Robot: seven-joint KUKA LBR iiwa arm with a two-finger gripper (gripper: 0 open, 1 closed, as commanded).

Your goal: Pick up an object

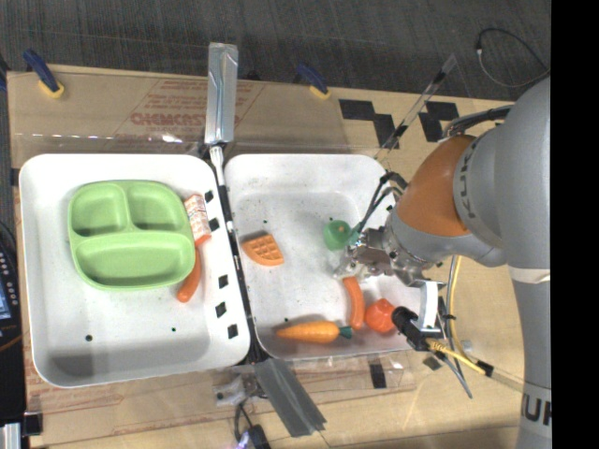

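Two carrots (309,331) crowd the gripper (351,267) — (green ball (336,233) beside).

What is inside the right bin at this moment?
The right bin holds an orange waffle piece, a green ball, a carrot, an orange sausage and an orange-red toy. The arm covers the bin's right side, so anything beneath it is hidden.

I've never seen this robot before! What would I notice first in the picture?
Likely the big grey arm with its orange band, reaching from the right over the right bin. Next, the bright green tray in the left bin. Then the orange toy food in the right bin: a carrot near the front and a waffle.
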